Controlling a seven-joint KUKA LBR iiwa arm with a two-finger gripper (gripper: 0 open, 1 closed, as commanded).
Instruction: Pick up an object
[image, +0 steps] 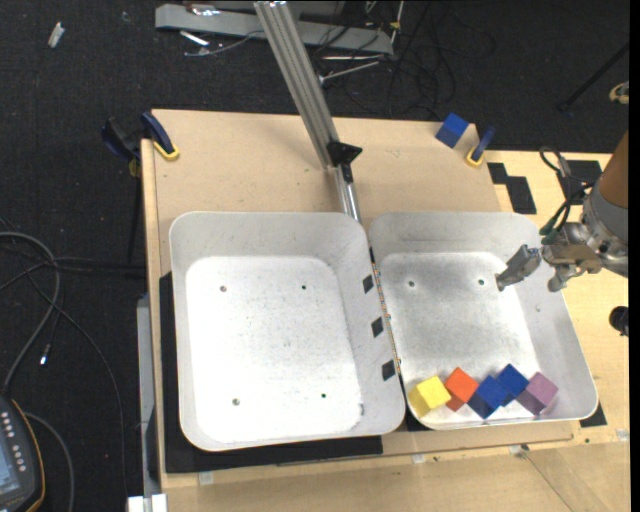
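Several small cubes lie in a row along the near edge of the right bin (440, 240): a yellow cube (431, 394), an orange cube (460, 385), a blue cube (497, 390) and a purple cube (539, 392). My gripper (537, 272) hangs over the right bin's far right edge, well behind the cubes. It is open, its two fingers spread apart with nothing between them.
The left bin (265, 330) sits beside the right one with a narrow seam between them. A loose blue block (453, 128) rests on the wooden bench at the back right. A slanted metal pole (305, 85) rises behind the bins.
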